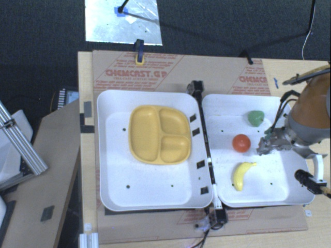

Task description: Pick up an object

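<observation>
Camera view: two shallow white plastic bins are being carried side by side on the desk (155, 68). A yellow three-compartment plastic plate (159, 134) is being held by the left bin (111, 185). In the right bin (274, 190), a small red ball-shaped object (241, 143) is lying between a green rounded object (255, 118) and a yellow toy banana (241, 175). The metal two-finger gripper (265, 145) is being held just beside the red object; whether it is parted or closed cannot be told.

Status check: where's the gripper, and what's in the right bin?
Gripper low in right bin, beside red ball. Nothing seen held. Green object behind, banana in front. Yellow tray in left bin.
</observation>
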